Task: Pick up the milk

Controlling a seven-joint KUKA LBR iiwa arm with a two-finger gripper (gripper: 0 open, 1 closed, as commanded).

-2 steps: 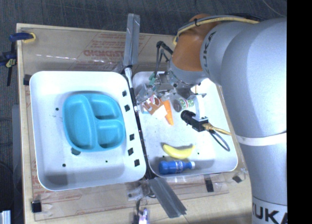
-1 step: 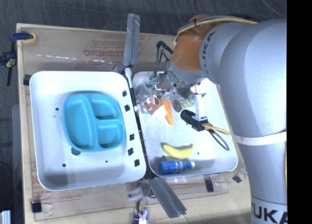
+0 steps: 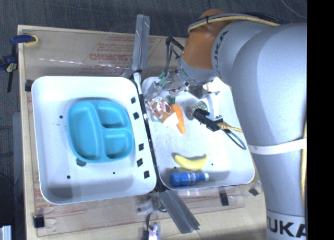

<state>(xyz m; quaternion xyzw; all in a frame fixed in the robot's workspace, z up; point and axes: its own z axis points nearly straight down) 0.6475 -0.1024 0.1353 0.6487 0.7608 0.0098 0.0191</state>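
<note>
The milk [image 3: 159,109] is a small white and brown carton lying near the far left corner of the right bin [image 3: 229,174], close to the divider between the bins. My gripper [image 3: 169,86] hangs just beyond and above the carton, below the orange wrist band [image 3: 201,46]. The gripper's tip sits close to the carton's far end, and the arm's body hides part of that corner. I cannot tell whether it touches the carton.
An orange carrot [image 3: 180,119] lies right beside the milk. A banana [image 3: 190,161] and a blue bottle [image 3: 188,178] lie along the near side of the right bin. The left bin [image 3: 47,129] holds a blue divided tray [image 3: 100,130]. A black cable [image 3: 209,121] trails from the wrist.
</note>
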